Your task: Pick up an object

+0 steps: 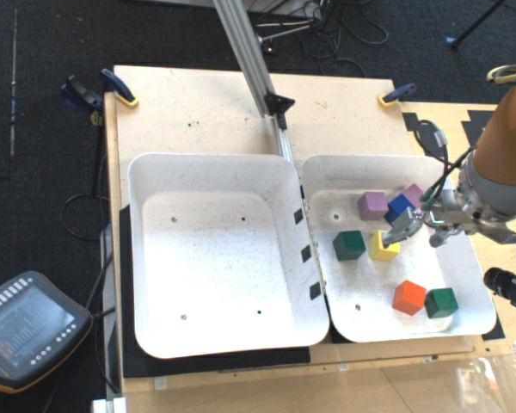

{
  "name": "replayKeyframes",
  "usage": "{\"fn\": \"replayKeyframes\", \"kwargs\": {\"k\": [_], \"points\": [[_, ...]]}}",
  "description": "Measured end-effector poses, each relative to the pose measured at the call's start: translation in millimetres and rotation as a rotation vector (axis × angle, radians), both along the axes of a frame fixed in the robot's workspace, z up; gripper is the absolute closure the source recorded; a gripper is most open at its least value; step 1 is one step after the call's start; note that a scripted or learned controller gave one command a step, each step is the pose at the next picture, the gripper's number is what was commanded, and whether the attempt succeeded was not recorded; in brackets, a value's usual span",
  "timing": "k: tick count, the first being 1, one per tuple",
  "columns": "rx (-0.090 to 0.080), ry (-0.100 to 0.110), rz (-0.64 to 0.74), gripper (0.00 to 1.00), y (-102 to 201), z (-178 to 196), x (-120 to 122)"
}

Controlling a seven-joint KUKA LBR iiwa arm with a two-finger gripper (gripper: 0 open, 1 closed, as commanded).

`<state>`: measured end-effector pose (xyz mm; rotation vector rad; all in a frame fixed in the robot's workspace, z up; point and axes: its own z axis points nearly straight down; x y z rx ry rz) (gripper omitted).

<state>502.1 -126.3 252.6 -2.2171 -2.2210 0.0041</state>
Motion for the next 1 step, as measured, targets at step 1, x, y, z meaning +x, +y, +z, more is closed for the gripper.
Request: {"fn": "replayKeyframes", "kwargs": {"k": [1], "points": [[-0.001,-0.004,-0.002,0.00,-0.1,2.1,0.7]]}}
